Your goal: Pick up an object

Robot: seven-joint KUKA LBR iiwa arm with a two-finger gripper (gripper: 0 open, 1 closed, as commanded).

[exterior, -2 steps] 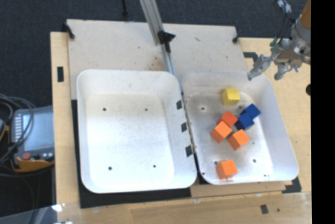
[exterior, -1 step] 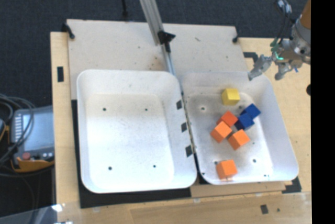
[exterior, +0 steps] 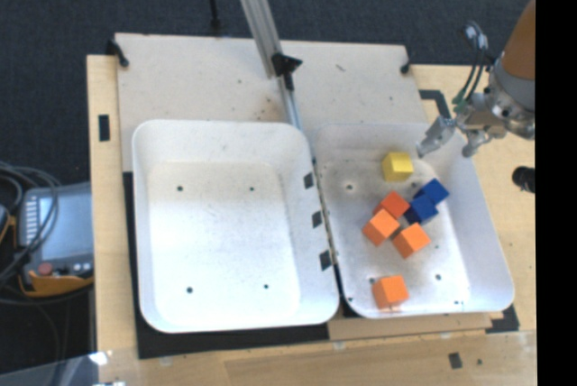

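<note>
The right bin point(exterior: 357, 150) holds a yellow cube point(exterior: 398, 166), a blue block point(exterior: 427, 199) and several orange cubes, three clustered around point(exterior: 394, 225) and one alone near the front point(exterior: 390, 290). My gripper point(exterior: 451, 142) hovers over the bin's far right corner, up and to the right of the yellow cube. Its two fingers point(exterior: 433, 139) are spread apart with nothing between them, so it is open. The grey arm with its orange band enters from the right edge.
The left bin point(exterior: 225, 222) sits beside the right one, sharing a middle rim. A slanted metal rail point(exterior: 257, 5) rises behind the bins. A control pendant with cables point(exterior: 50, 240) lies off the bench at the left.
</note>
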